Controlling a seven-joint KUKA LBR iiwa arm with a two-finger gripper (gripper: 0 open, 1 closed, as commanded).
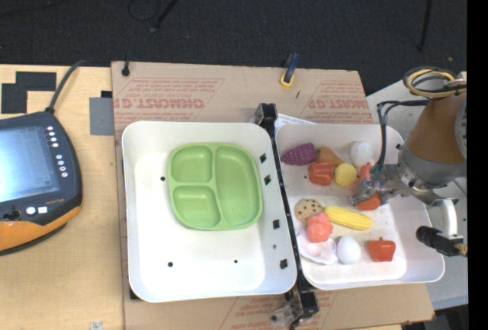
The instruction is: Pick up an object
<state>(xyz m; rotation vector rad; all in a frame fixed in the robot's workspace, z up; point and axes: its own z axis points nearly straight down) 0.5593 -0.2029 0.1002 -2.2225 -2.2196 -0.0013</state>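
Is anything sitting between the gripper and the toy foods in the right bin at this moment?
Nothing visible blocks it. The gripper is already down inside the right bin, right beside an orange-red piece and the yellow lemon. Whether it touches either piece cannot be told; the corn lies just below, apart.

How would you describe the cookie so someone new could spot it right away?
Look in the right white bin, crowded with toy food, along its left side near the divider. The cookie lies just left of the yellow corn. It is the flat tan disc with dark chips.

Green divided plate [215, 187], purple grapes [299, 154], yellow corn [348, 218], white egg [348, 250].
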